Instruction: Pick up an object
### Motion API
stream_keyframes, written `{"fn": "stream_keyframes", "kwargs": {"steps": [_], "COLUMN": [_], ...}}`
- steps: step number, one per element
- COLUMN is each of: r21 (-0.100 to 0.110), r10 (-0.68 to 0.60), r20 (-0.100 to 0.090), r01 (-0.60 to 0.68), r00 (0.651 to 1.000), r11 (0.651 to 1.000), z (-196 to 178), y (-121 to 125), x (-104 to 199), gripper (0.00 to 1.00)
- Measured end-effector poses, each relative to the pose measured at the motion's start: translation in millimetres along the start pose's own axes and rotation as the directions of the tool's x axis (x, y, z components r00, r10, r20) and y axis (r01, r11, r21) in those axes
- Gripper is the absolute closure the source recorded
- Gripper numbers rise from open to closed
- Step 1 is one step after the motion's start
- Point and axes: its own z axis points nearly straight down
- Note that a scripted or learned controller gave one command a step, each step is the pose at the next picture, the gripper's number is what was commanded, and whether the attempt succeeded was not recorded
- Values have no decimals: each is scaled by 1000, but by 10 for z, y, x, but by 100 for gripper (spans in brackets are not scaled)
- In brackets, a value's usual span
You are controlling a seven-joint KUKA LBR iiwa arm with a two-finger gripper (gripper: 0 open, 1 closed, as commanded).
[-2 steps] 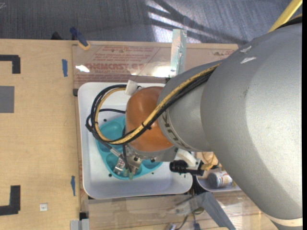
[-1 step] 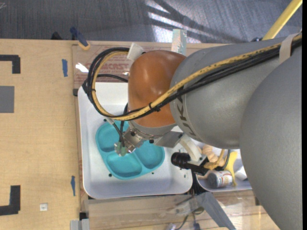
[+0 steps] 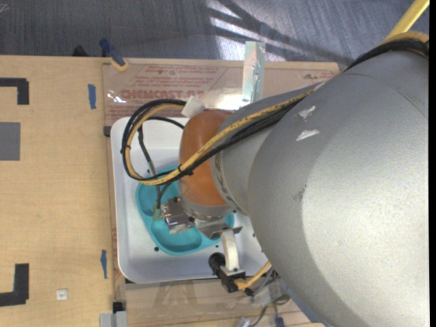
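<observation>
Teal object (image 3: 151,218), one, lower centre in white bin (image 3: 129,264); gripper (image 3: 174,216) over it, grip state untellable.

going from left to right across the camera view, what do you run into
Tan board → blue tape marks on its edge → white bin's left wall → teal object lying in the bin → orange band of the arm → grey arm body.

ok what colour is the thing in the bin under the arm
Teal object, lying in the white bin; the camera view shows it.
</observation>
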Motion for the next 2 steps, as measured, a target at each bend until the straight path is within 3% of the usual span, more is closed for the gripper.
{"fn": "stream_keyframes", "kwargs": {"steps": [1,2], "r21": [-8,-2], "r10": [457,331], "r20": [-8,-2], "r01": [-457,-331], "r00": [890,944], "r11": [889,944], "z": [-1271,-1176], "y": [-35,-32], "x": [-2,115], "gripper": [100,100]}}
